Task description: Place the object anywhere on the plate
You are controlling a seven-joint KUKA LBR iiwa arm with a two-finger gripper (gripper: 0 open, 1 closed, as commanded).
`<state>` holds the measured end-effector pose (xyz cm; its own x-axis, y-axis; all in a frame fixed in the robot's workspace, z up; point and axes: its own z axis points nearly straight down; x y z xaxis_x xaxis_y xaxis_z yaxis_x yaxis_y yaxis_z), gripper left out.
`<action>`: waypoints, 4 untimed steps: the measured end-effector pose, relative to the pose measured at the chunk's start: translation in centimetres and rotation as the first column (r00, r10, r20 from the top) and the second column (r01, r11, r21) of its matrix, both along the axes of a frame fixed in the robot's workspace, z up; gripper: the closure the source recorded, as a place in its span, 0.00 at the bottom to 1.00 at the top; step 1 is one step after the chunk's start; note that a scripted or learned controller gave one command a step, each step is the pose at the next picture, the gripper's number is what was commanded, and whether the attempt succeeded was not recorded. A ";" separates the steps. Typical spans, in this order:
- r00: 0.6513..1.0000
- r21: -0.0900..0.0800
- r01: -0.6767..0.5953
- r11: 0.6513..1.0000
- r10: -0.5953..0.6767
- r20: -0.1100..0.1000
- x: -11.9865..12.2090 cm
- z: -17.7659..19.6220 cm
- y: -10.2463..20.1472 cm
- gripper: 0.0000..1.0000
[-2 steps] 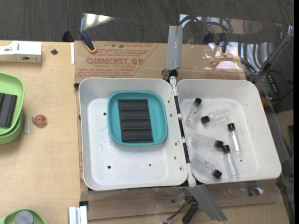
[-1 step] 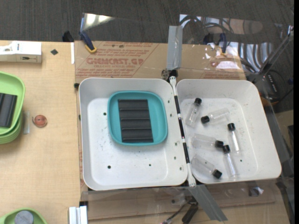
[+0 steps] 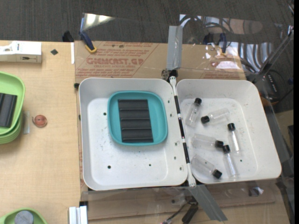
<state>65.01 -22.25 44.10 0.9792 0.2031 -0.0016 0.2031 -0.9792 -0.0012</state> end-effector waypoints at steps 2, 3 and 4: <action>1.000 0.000 -0.009 1.000 0.009 -0.004 0.3 -0.2 0.0 0.00; 1.000 0.001 0.002 1.000 -0.002 -0.003 0.1 -0.2 0.0 0.00; 1.000 0.001 0.001 1.000 -0.001 -0.002 0.4 -0.2 0.0 0.00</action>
